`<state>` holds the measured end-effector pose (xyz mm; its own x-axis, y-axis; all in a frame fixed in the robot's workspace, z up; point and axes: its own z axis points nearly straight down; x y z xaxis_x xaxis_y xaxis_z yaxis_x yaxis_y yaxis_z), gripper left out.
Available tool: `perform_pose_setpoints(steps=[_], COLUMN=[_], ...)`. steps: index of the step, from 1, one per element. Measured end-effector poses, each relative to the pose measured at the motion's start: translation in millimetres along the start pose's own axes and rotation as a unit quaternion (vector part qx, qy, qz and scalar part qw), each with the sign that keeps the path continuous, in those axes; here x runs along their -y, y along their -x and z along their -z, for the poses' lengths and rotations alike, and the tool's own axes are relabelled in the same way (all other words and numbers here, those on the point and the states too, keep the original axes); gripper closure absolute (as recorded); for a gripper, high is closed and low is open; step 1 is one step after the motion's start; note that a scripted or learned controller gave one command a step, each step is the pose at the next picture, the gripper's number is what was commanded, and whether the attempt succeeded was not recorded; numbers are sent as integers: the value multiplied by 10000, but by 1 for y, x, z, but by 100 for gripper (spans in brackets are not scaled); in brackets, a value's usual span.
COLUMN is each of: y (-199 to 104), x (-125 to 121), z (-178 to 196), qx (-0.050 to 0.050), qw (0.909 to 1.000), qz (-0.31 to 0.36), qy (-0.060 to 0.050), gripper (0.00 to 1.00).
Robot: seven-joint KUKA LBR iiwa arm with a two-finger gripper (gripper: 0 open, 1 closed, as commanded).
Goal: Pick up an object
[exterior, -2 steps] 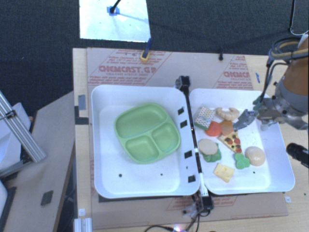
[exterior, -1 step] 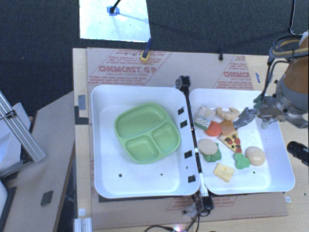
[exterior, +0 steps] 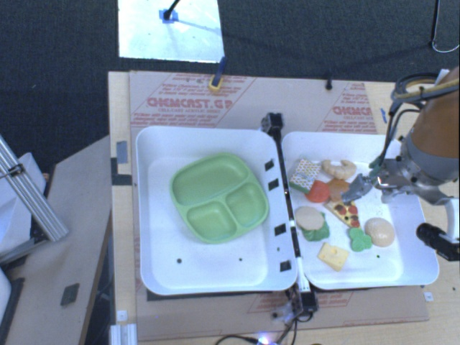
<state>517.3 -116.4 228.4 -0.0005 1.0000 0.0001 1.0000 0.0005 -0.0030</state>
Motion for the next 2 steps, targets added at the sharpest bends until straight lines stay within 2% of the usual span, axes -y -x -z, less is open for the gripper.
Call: perform_pose_setpoints(steps=[2], y=[3], x=[-3], z=[-87], qx=[-4], qw=[10000], qz=[0], qy=[-1], gripper=[0])
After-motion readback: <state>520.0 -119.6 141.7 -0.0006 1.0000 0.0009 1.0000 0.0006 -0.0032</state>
